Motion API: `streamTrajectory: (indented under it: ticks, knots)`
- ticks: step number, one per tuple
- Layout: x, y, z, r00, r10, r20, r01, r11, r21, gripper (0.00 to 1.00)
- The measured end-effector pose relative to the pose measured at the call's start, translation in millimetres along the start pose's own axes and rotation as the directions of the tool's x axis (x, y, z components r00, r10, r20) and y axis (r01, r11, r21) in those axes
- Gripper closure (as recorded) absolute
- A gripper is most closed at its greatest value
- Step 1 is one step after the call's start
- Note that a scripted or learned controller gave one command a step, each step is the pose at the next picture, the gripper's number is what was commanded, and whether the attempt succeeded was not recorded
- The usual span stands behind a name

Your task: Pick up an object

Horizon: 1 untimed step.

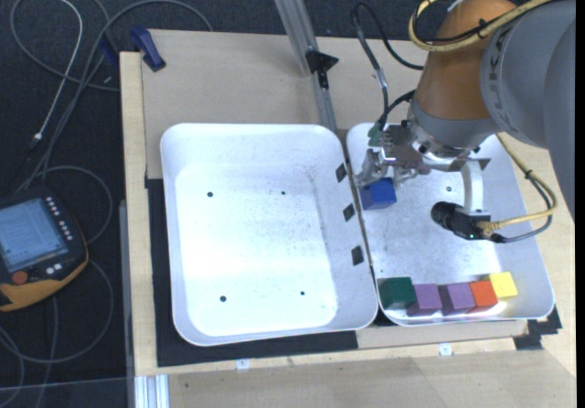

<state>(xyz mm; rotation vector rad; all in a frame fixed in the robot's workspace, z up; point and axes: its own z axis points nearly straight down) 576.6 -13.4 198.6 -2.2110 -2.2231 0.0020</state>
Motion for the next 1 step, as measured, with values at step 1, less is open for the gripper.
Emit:
streamTrajectory:
  ticks: [1]
  knots:
    - [59.7, -53.3, 0.1, 1.000, -0.001, -0.001, 0.001, 1.000, 0.003, 1.00]
